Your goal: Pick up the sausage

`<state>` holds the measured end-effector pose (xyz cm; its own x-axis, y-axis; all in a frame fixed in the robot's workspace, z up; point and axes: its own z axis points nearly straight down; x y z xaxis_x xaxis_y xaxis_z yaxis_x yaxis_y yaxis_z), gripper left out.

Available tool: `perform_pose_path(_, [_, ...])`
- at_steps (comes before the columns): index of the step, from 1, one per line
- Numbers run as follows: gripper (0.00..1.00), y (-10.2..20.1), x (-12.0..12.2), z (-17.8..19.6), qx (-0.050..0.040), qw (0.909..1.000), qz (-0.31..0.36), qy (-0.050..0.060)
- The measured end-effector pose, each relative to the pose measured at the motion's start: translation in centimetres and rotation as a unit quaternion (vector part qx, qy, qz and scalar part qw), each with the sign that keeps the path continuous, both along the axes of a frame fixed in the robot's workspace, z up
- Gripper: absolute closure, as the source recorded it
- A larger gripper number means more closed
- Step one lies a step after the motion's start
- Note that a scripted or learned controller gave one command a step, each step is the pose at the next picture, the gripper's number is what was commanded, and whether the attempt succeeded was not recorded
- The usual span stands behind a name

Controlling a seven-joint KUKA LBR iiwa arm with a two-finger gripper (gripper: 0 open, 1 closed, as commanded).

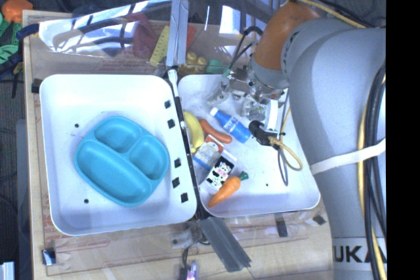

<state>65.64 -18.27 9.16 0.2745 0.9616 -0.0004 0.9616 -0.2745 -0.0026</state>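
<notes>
The sausage (216, 130) lies loose in the right bin (298, 197), between a banana (192, 128) and a blue bottle (233, 124). The gripper (244, 96) hangs near the bin's far side, so this looks like the approach; its grip state I cannot tell. Next it needs to line up over the sausage and descend.

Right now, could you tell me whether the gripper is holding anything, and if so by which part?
Nothing is seen between its fingers: the gripper hangs over the right bin, apart from the sausage.
</notes>
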Motion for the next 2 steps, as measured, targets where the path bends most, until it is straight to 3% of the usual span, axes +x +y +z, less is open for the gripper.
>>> perform_pose_path(1, [1.0, 0.2, 0.0, 1.0, 0.0004, 1.0, 0.004, 0.001])
perform_pose_path(2, [1.0, -0.2, -7.7, 8.6, -0.0003, 0.9994, -0.034, 0.001])
